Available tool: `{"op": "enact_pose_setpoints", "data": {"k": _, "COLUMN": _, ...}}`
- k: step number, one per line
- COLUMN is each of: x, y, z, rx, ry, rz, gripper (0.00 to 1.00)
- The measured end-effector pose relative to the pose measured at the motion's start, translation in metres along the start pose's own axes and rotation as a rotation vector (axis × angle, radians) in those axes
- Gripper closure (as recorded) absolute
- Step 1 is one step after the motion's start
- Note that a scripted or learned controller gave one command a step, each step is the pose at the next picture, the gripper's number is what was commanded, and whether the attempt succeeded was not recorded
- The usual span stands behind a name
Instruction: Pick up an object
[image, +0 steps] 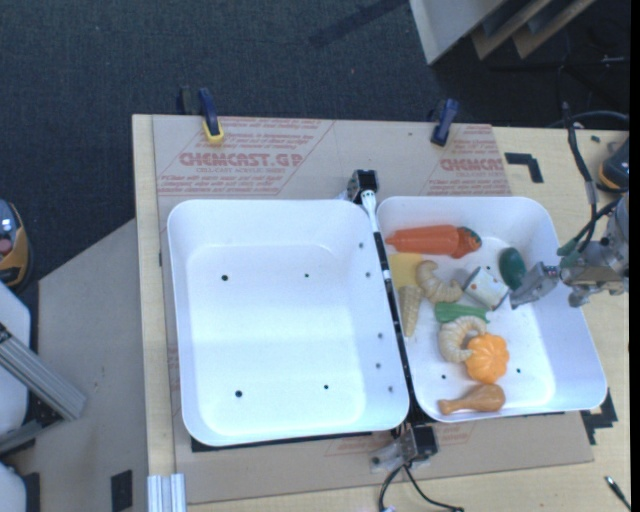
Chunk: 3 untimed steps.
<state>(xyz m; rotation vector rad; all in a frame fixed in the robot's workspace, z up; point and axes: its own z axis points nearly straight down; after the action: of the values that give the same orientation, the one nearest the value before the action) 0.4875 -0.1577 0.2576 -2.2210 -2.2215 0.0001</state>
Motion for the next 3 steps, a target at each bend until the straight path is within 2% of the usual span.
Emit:
{"op": "enact_pose_setpoints", "data": {"k": 1, "x": 0.002, "y": 0.007, "z": 0.142, "rx": 0.010, "ry": 0.004, "rz": 0.000, "gripper": 0.00}}
{"op": "enact_pose_setpoints", "data": {"k": 2, "x": 0.027, "y": -0.010, "z": 0.175, "rx": 0.004, "ry": 0.002, "rz": 0.001, "gripper": 0.00}}
{"op": "enact_pose_setpoints", "data": {"k": 3, "x": 0.025, "y": -0.006, "z": 0.160, "rx": -0.007, "ry": -0.002, "rz": 0.001, "gripper": 1.00}}
